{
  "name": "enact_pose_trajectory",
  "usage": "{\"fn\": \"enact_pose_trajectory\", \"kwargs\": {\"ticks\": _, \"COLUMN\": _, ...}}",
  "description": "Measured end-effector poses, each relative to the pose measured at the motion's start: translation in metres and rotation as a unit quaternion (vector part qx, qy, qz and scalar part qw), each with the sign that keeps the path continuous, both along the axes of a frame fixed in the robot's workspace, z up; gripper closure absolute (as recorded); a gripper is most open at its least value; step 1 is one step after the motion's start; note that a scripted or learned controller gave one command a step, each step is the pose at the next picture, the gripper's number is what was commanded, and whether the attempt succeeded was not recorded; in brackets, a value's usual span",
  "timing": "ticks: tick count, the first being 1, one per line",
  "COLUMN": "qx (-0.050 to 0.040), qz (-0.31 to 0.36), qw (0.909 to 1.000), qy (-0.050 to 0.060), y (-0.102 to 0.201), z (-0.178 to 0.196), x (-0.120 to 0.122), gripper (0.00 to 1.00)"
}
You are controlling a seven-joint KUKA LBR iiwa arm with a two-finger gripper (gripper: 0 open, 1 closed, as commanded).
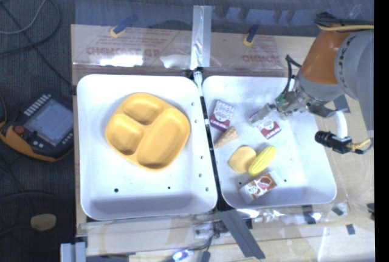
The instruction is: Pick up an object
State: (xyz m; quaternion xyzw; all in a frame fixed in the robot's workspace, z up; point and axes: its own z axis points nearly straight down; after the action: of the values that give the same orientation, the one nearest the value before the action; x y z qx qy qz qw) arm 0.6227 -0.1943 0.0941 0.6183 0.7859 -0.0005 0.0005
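Observation:
My gripper [264, 113] reaches in from the right and hovers low over the upper middle of the right bin [304, 182]. Just below it lies a small red and white packet [270, 129], very close to the tip; whether they touch I cannot tell. Another red and white packet [223, 113] rests near the bin's left wall, with a tan cone [225, 137] beneath it. A yellow rounded piece [241, 159] and a yellow corn cob [262, 159] lie side by side in the middle. A brown and white packet [259, 186] sits near the front.
The left bin [97, 194] holds a yellow three-compartment plate [147, 130]. A ridge [206, 133] divides the two bins. A handheld control unit [45, 127] lies on the floor at the left, with cables around it.

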Motion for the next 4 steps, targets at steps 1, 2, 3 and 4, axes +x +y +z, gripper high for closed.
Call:
{"fn": "enact_pose_trajectory", "kwargs": {"ticks": 1, "qx": -0.0007, "qz": -0.052, "qw": 0.9986, "qy": -0.006, "y": 0.0345, "z": -0.004, "x": -0.0322, "gripper": 0.0}}
{"fn": "enact_pose_trajectory", "kwargs": {"ticks": 2, "qx": 0.0003, "qz": -0.052, "qw": 0.9987, "qy": -0.007, "y": 0.0354, "z": 0.0059, "x": -0.0309, "gripper": 1.0}}
{"fn": "enact_pose_trajectory", "kwargs": {"ticks": 3, "qx": 0.0003, "qz": -0.051, "qw": 0.9987, "qy": -0.007, "y": 0.0354, "z": 0.0059, "x": -0.0311, "gripper": 0.0}}
{"fn": "enact_pose_trajectory", "kwargs": {"ticks": 4, "qx": 0.0002, "qz": -0.051, "qw": 0.9987, "qy": -0.007, "y": 0.0354, "z": 0.0059, "x": -0.0311, "gripper": 0.0}}
